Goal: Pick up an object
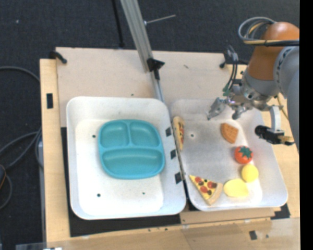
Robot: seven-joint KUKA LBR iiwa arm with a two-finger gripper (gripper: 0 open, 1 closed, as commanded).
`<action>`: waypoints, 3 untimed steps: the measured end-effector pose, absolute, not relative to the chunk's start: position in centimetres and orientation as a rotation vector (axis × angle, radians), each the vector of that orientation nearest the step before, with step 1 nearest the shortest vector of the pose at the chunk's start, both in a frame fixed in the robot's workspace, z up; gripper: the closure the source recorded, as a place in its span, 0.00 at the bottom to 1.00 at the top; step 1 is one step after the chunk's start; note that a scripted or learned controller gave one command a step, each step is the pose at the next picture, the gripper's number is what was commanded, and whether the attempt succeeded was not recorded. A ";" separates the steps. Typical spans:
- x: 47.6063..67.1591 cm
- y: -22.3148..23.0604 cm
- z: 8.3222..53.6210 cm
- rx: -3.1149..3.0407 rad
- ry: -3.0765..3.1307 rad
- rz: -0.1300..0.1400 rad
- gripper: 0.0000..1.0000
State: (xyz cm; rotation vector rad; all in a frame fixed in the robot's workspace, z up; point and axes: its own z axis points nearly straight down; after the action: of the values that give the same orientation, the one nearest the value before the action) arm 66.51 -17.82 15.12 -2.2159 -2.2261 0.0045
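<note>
My gripper (227,112) hangs over the back of the right bin (198,155), fingers spread open with nothing between them. Just below and right of it lies an orange-brown bread piece (229,133). Further toward the front sit a red tomato (243,154), a small yellow lemon (250,173) and a larger yellow piece (236,188). A pizza slice (206,187) lies at the front of the bin. A hot dog (178,132) rests along the bin's left wall.
The left bin (83,191) holds a teal divided plate (130,149). A metal camera pole (138,30) rises behind the bins. The grey arm with its orange band (268,51) comes in from the upper right.
</note>
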 end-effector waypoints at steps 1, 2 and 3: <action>66.4 -17.9 9.9 -2.215 -2.226 0.005 0.00; 66.7 -18.0 11.4 -2.219 -2.234 0.000 1.00; 65.9 -18.2 16.4 -2.226 -2.225 -0.004 1.00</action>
State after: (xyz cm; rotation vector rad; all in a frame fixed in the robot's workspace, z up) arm 65.85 -18.21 16.44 -2.2258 -2.2249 -0.0039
